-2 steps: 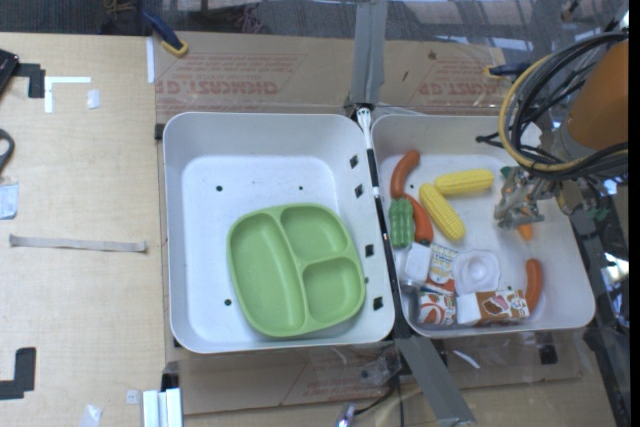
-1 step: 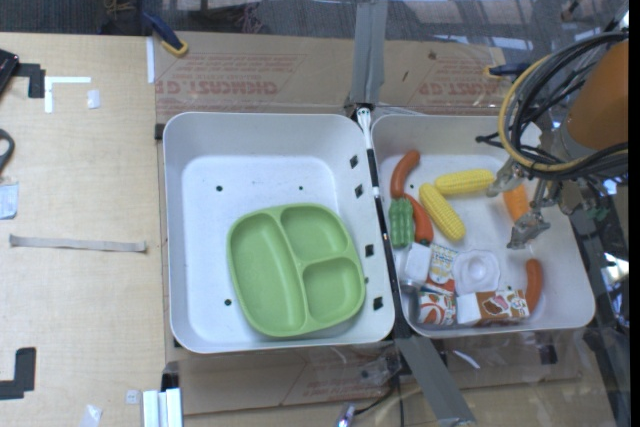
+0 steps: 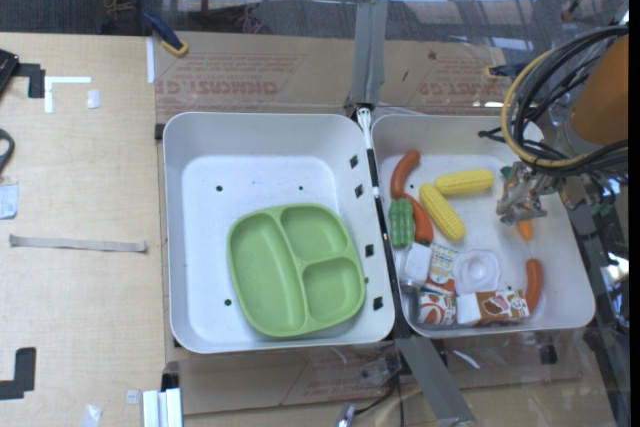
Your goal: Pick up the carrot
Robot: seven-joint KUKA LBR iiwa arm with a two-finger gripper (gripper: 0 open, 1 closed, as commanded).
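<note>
Pale wood covers the desk (image 3: 70,295), and brown cardboard lies under two shallow white bins set side by side. Left bin (image 3: 190,215) carries a green divided plate (image 3: 296,267), tilted a little, its three compartments bare. Right bin (image 3: 560,305) is crowded: two yellow corn cobs, one (image 3: 464,181) lying near the far wall and one (image 3: 441,212) slanting below it, a reddish sausage (image 3: 403,173) by the divider, a green vegetable (image 3: 401,222) just beside that, another red sausage (image 3: 533,282) near the right wall, and small packets (image 3: 462,303) bunched along the near wall.

From the right the grey arm with its orange band (image 3: 605,100) comes in under a loop of black and yellow cables. Its pincer (image 3: 520,200) hangs low over the right bin's right half. A small orange piece, which looks like the carrot (image 3: 525,229), sits directly beneath the fingertips, touching or nearly so. Whether the pincer is spread or closed on it I cannot tell from here; the metal hides the gap.
</note>
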